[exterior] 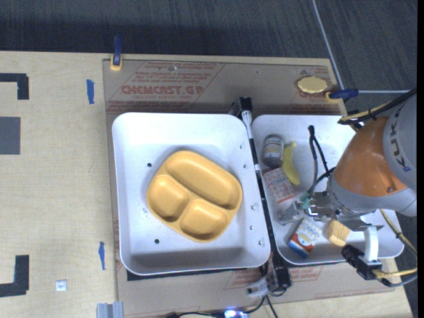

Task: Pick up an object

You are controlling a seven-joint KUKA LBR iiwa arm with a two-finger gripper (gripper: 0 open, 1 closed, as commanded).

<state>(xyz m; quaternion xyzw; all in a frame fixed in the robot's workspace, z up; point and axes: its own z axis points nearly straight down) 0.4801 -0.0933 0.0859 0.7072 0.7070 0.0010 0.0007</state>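
Camera view, arm (371, 167) over right bin (334, 123)

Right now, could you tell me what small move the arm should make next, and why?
Probably a short, straight descent. The end effector hangs over the right bin, amid its clutter: a small carton, a banana and a can. Nothing visibly sits in its grasp, so no object is picked up yet.
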